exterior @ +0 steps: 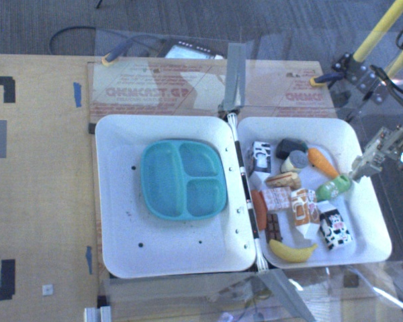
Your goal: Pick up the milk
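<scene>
The milk [334,229] lay ungrasped at the lower right of the right bin [373,154], while the hand [360,170], grip indiscernible, hovered at mid-right, nothing lifted.

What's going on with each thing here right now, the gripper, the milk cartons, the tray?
gripper: over the right bin's right rim, holding nothing that I can see
milk carton: cow-patterned, lying in the right bin, untouched
second carton: lying by the bin's left wall
blue tray: flat in the left bin
banana: lying at the near edge
</scene>
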`<act>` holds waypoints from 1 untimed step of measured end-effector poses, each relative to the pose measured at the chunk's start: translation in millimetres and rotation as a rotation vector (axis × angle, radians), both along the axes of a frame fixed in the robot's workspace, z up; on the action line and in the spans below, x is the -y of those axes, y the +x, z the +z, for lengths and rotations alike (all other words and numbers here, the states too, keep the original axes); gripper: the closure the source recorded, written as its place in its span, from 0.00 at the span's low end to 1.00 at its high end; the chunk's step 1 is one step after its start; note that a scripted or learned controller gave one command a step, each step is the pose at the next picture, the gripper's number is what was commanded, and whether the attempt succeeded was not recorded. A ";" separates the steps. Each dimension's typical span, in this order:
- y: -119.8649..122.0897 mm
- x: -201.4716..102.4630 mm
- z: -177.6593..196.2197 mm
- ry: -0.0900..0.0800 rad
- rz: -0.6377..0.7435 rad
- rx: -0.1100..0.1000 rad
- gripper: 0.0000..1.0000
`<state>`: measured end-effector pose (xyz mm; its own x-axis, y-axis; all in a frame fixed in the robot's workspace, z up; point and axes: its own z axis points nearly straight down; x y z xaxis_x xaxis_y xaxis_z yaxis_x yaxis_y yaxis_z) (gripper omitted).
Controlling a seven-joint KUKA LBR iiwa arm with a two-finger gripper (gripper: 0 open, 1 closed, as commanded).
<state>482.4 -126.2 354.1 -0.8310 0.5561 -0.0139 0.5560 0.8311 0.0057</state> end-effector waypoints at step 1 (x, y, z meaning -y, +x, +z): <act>1.5 0.6 11.3 -0.001 -0.002 0.008 1.00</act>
<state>484.0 -126.8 365.4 -0.8301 0.5573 -0.0209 0.5572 0.8303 0.0089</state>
